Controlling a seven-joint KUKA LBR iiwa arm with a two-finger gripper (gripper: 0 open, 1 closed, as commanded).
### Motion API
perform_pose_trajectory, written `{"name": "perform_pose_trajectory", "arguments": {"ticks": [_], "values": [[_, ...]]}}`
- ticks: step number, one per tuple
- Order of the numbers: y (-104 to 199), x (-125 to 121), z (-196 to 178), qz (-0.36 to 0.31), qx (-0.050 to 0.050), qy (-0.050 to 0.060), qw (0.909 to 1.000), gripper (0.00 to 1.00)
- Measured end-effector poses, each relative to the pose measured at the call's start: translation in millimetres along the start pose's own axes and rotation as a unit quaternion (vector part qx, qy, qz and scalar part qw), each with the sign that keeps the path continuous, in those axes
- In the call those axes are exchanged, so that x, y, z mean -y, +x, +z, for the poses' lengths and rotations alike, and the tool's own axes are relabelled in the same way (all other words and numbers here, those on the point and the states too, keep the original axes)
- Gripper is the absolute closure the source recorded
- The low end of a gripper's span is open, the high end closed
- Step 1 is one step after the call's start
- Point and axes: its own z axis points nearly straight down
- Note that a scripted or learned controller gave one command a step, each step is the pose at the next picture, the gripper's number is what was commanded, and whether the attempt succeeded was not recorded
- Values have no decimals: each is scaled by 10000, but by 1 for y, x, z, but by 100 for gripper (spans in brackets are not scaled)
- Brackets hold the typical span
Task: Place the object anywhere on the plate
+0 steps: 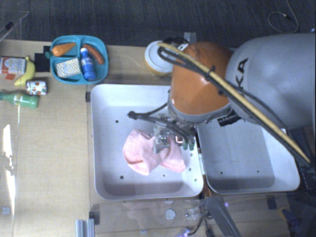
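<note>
- My gripper (pixel 163 143) hangs low in the left bin (pixel 106 132), right over the pink plate (pixel 143 152), at its right part.
- The plate lies crumpled-looking and flat on the bin floor, spreading left and toward the near side from under my wrist.
- I cannot tell how my grip stands; the wrist and its cabling hide the tips, and I see nothing clearly held between them.
- The object I am meant to place I cannot pick out here; it may be hidden beneath me.
- As I judge it, the plate is straight below, so any release needs only a short drop, no sideways travel.
</note>
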Motion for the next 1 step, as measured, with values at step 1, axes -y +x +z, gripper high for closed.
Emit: {"name": "perform_pose_trajectory", "arguments": {"ticks": [1], "values": [[0,0,0,2,2,0,10000,0]]}}
